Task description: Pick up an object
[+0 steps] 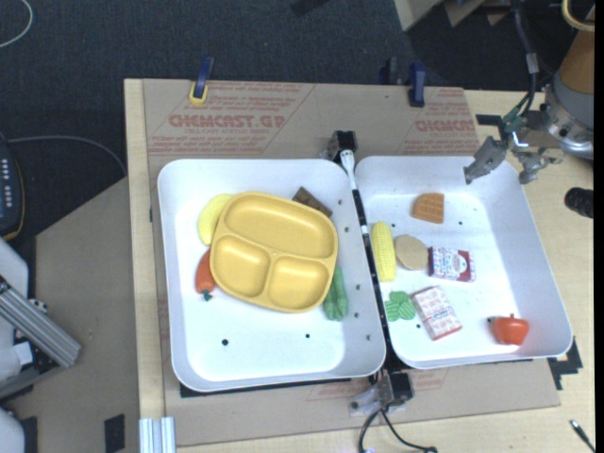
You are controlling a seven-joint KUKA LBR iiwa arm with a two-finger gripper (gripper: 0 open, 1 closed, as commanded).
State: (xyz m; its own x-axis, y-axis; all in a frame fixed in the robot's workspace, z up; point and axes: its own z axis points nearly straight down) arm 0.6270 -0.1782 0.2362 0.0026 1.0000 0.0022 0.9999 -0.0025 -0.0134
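Note:
My gripper (504,162) hangs over the far right corner of the right bin (543,253). Its two fingers are spread open and hold nothing. In that bin lie an orange waffle piece (428,208), a yellow corn cob (383,250), a tan cookie (411,251), a pink-and-white packet (451,263), a green leafy piece (399,306), a red-and-white carton (437,311) and a red tomato (510,328). Closest to the gripper is the waffle piece, lying below and to its left.
The left bin (179,253) holds a yellow divided plate (274,251), with a banana (212,217), a red pepper (205,275), a green vegetable (336,295) and a brown piece (311,201) around its edge. Clamps (199,83) grip the bench's far edge.

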